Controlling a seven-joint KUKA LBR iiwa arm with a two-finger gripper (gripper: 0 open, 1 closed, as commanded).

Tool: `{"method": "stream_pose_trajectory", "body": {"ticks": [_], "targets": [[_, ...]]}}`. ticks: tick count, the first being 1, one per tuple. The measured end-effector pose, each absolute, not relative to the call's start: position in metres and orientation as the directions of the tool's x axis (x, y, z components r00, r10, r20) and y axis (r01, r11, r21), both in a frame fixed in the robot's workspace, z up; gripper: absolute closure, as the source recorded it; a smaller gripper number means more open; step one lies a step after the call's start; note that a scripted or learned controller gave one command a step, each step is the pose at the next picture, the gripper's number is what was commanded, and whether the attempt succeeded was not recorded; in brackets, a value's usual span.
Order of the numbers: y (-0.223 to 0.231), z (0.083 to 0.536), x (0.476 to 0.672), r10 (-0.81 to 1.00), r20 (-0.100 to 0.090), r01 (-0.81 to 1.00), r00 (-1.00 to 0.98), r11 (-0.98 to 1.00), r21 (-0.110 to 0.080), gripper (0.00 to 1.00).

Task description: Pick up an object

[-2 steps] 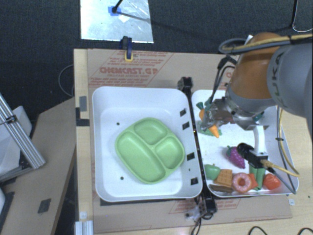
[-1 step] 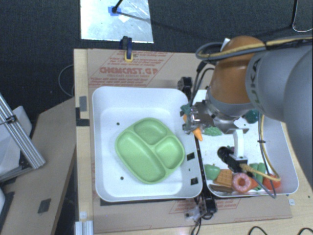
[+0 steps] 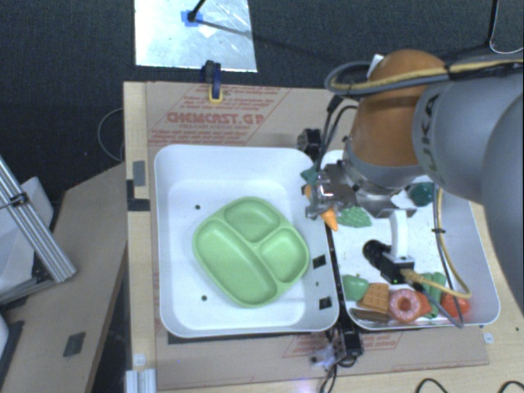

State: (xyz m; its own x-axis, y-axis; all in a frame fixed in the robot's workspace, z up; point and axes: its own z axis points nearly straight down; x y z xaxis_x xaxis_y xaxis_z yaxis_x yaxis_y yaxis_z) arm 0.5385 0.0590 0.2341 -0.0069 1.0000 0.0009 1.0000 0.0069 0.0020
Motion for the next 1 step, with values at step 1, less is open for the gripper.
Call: {"method": "stream_pose_trajectory", "body": {"ticks": [1], "targets": [[0.0643,0.2341,0.5399,1.0,0.001,1.0,-0.006,0.006,0.001,1.0]]}}
